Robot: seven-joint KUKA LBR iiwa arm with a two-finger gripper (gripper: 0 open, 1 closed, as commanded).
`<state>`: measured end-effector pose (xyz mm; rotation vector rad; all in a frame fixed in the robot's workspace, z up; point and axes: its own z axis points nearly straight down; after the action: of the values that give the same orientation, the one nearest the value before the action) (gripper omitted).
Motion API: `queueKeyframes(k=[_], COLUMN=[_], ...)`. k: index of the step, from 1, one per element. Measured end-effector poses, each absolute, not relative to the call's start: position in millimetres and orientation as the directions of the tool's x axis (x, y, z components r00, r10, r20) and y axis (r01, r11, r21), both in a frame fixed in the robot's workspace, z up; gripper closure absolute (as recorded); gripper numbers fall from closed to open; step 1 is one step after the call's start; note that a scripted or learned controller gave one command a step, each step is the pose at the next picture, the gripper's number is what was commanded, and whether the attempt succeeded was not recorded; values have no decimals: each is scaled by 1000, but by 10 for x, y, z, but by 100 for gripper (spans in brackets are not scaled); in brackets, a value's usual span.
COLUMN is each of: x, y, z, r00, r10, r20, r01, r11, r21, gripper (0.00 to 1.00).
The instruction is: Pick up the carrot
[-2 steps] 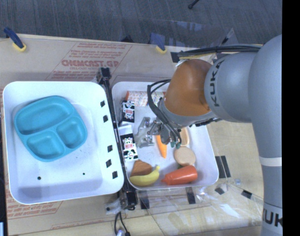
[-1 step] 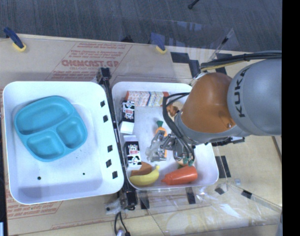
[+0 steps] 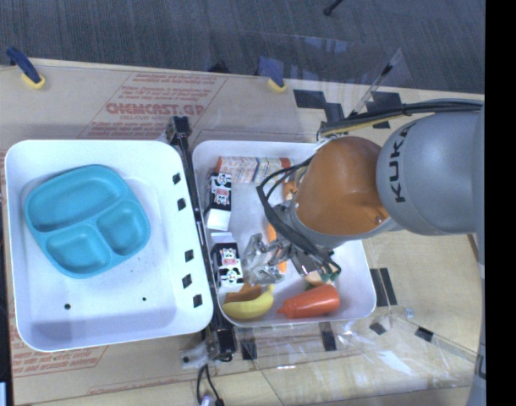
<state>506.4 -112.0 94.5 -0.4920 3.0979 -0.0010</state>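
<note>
Camera view: gripper (image 3: 262, 256) low in the right bin (image 3: 359, 286), grasp state unclear.
Carrot (image 3: 310, 302) lies unlifted at its five o'clock, beside a banana (image 3: 248, 304); pickup remains.

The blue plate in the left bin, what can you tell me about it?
The blue plate is a light blue tray with rounded corners, seemingly plastic, split into three hollows: one long, two smaller. It lies flat and face up, turned at a slant, in the upper part of the left bin. It rests on the bin's floor.
</note>
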Motion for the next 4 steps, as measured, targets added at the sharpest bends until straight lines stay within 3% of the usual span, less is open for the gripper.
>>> queueKeyframes(k=[1,2,4], x=[5083,4927,4970], y=[-1101,-1028,-1011], z=[1053,1027,1240], r00=[-949,-999,-998], r10=[-315,-52,-65], r20=[-7,-6,-13], r01=[-315,-52,-65], r11=[949,999,998], r21=[-2,-8,-10], gripper=[100,100,100])
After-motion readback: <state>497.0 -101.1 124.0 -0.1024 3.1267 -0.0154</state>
